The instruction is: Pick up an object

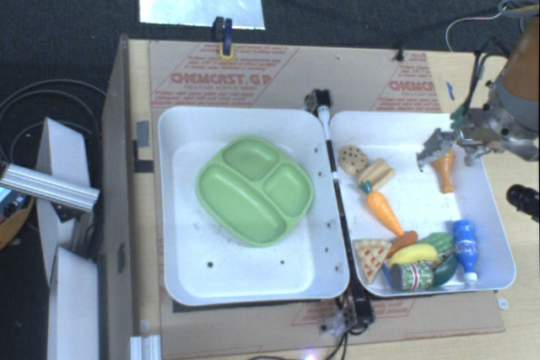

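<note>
The grey arm with its two-finger gripper point(440, 149) is reaching in over the right-hand shallow white bin point(498, 219), near that bin's far right part. Its dark fingers are hanging spread apart, with nothing pinched between them. Directly beneath and just beside the fingertips, a small orange cone-shaped toy point(445, 171) is lying on the bin floor; whether the fingers are touching it cannot be told.

Off to the gripper's left, near the divider between the bins, a round speckled cookie point(352, 157) is sitting just beside a tan bread-roll-shaped toy point(376, 174). Below those, further toward the near edge, an orange plastic carrot point(384, 213) is lying at a slant. In the near corner, well apart from the gripper, a cluster is crowding together: a waffle-patterned pizza slice point(370, 253), a yellow banana point(415, 253), a dark tin can with a label point(411, 276), and a blue bottle with a white cap point(465, 248) along the right side.

Further left still, the other white bin point(181, 181) is holding a pale green divided plate point(255, 190), lying flat.
</note>
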Controlling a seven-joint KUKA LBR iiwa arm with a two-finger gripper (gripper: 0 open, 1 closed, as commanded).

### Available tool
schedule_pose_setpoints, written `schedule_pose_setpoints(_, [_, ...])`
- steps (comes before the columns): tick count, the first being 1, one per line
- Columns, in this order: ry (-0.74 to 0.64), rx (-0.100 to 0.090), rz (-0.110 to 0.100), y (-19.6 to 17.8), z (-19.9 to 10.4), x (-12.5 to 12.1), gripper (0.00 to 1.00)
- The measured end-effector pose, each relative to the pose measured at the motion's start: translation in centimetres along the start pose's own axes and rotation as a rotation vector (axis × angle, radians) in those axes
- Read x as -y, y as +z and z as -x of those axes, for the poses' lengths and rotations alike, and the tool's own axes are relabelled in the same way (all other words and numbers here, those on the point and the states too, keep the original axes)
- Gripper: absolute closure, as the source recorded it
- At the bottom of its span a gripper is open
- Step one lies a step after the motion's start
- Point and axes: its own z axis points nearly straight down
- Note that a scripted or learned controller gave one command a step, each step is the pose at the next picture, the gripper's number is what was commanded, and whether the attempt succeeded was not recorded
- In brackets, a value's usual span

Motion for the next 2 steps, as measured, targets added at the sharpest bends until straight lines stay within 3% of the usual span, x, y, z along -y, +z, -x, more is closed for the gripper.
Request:
schedule_pose_setpoints(1, [-0.004,-0.003,-0.009,11.1,-3.5,-0.7,0.00])
schedule_pose_setpoints(2, [0.003,-0.001,-0.003,19.1,-3.6,-0.9,0.00])
